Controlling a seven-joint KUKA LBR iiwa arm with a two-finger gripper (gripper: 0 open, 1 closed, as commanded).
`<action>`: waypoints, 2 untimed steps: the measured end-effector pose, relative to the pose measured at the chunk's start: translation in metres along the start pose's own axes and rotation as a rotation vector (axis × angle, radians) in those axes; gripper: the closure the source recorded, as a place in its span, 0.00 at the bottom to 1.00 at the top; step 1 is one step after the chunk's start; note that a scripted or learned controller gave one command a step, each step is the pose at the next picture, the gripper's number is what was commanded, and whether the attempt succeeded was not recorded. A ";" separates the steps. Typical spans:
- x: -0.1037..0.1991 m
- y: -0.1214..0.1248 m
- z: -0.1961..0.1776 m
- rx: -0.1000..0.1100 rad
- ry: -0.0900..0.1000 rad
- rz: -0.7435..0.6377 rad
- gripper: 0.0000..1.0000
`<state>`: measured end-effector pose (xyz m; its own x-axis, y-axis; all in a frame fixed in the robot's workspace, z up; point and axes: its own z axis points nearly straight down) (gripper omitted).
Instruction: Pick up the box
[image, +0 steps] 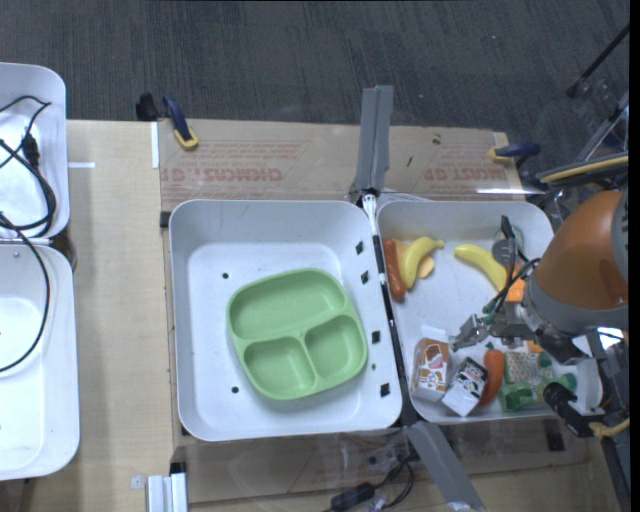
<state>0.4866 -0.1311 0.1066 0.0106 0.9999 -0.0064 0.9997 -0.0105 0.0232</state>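
Note:
Two small boxes lie at the front of the right bin (455, 208): an orange and white carton (431, 366) and, right beside it, a white and black box (464, 386), tilted. My gripper (478, 329) hangs just above and behind them, a little to the right of the carton, with nothing visibly held in it. The grey arm with its orange band (590, 262) covers the bin's right side.
Two bananas (418, 255) (482, 262) and a reddish sausage-like piece (395, 272) lie at the back of the right bin. An orange carrot (493, 373) and green items (520, 398) crowd the boxes. The left bin (182, 300) holds a green divided plate (297, 332).

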 end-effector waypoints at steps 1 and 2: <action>0.023 -0.002 0.004 -0.005 -0.004 0.103 0.00; 0.019 -0.001 0.005 -0.005 0.001 0.077 0.00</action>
<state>0.4857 -0.1118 0.1017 0.0871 0.9962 -0.0036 0.9958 -0.0870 0.0281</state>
